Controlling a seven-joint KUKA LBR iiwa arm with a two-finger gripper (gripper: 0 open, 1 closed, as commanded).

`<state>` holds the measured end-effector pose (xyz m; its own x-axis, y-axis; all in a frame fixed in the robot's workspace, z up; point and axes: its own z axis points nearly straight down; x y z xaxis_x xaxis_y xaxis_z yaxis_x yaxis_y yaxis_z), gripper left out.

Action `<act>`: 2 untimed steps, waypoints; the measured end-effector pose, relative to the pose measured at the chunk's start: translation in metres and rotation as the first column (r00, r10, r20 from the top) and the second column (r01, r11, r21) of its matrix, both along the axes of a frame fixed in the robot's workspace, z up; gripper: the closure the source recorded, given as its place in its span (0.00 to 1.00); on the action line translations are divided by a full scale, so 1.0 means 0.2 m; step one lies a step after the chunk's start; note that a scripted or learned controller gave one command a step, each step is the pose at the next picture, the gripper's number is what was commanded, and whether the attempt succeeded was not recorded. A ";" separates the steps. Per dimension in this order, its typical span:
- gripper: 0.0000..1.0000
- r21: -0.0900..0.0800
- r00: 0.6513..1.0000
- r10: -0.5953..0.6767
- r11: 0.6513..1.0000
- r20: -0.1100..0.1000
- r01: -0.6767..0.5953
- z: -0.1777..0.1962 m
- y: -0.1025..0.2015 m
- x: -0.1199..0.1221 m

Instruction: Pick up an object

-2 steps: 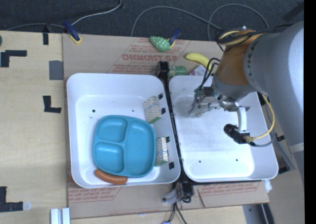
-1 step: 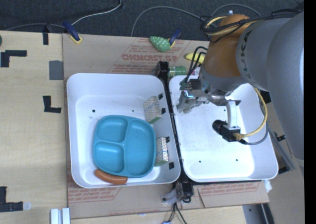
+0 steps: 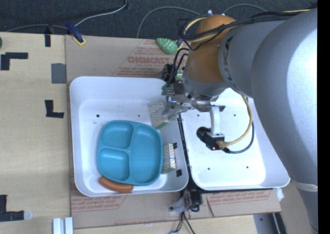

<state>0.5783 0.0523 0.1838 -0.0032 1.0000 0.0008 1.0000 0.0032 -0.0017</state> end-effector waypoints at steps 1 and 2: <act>1.00 -0.001 1.000 0.000 1.000 -0.003 0.000 -0.28 0.39 -0.07; 1.00 -0.001 1.000 -0.002 1.000 0.003 0.002 0.46 0.39 0.01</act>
